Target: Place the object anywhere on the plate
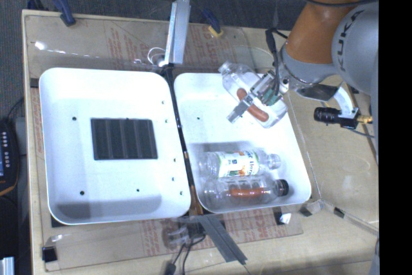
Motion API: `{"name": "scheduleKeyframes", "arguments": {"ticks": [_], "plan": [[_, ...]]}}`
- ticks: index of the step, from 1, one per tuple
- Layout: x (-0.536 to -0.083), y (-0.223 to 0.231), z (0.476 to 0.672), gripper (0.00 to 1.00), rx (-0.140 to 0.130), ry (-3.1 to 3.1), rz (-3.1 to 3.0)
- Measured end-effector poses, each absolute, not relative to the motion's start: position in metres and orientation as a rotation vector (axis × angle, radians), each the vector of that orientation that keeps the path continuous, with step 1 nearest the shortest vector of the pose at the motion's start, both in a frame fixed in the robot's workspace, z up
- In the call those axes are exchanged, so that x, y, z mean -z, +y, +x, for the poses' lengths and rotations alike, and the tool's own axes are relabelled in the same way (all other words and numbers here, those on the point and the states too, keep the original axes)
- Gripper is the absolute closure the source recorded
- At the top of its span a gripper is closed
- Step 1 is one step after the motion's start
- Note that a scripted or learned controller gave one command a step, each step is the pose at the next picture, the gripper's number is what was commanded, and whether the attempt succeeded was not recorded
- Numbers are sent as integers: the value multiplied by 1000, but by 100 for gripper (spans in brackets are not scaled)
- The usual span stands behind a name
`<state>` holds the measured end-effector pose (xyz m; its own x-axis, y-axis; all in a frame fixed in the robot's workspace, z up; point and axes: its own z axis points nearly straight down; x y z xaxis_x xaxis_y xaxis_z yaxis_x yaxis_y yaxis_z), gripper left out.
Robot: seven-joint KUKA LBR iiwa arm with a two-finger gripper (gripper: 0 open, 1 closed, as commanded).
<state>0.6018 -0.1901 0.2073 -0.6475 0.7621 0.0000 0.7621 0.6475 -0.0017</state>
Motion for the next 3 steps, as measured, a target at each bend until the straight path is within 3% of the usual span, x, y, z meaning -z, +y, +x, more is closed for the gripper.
{"name": "scheduleKeyframes", "arguments": {"ticks": [1, 2, 3], "plan": [[-231, -127, 622, 100, -2, -2767, -1485], [-231, -127, 622, 0, -2, -2767, -1485], [-255, -61, 657, 0, -2, -2484, -1923]]}}
